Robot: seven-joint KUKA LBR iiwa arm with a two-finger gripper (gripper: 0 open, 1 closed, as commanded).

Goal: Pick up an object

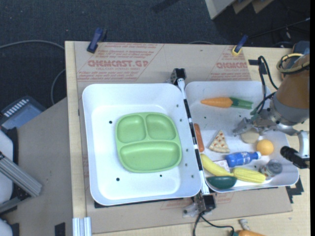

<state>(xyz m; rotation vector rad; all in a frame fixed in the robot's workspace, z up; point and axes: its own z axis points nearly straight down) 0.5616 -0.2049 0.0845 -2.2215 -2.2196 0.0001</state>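
The gripper (247,128) hangs low in the right bin (197,95), just beside a pale round piece (250,137) and near the orange ball (265,147); whether the fingers are apart or together cannot be told. Around it lie a toy carrot (217,102), pizza slice (219,142), blue bottle (242,158), banana (213,165), corn cob (251,175) and dark green spoon (221,182). The left bin (98,132) holds a green divided plate (147,142).
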